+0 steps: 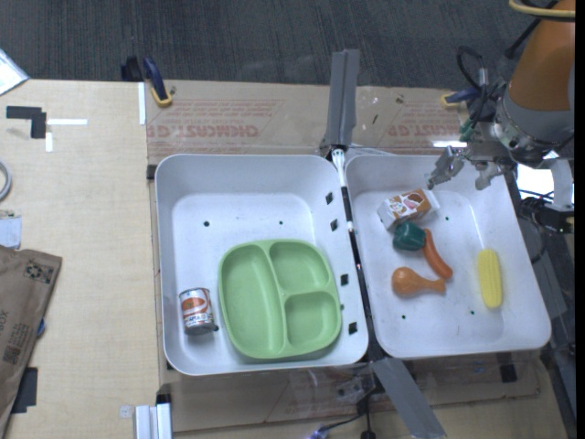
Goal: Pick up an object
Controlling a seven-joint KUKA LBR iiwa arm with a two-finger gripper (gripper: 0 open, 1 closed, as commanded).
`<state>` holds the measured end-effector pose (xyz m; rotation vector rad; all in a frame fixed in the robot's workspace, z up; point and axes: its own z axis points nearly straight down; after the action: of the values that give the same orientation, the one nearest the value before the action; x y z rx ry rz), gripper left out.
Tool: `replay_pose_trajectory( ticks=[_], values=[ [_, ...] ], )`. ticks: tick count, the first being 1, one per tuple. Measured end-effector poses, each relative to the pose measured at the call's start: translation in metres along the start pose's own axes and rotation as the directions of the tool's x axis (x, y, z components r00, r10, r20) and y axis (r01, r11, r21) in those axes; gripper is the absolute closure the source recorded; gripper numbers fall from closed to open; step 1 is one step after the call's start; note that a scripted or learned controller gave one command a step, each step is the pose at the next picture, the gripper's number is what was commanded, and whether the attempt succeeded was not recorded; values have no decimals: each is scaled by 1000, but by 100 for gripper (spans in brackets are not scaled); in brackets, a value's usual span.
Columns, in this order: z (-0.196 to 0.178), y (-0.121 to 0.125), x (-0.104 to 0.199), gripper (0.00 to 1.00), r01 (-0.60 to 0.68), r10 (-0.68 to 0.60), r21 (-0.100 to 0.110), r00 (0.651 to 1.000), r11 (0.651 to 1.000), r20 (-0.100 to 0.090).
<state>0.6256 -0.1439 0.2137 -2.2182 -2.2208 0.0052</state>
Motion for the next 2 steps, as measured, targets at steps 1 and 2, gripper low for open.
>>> replay_pose_trajectory(
  ticks=[1, 2],
  values=[
    [-39, 34, 25, 0, -65, 65, -2, 998, 998, 1],
    [124, -33, 17, 0, 12, -12, -2, 1000, 1000, 0]
  ],
)
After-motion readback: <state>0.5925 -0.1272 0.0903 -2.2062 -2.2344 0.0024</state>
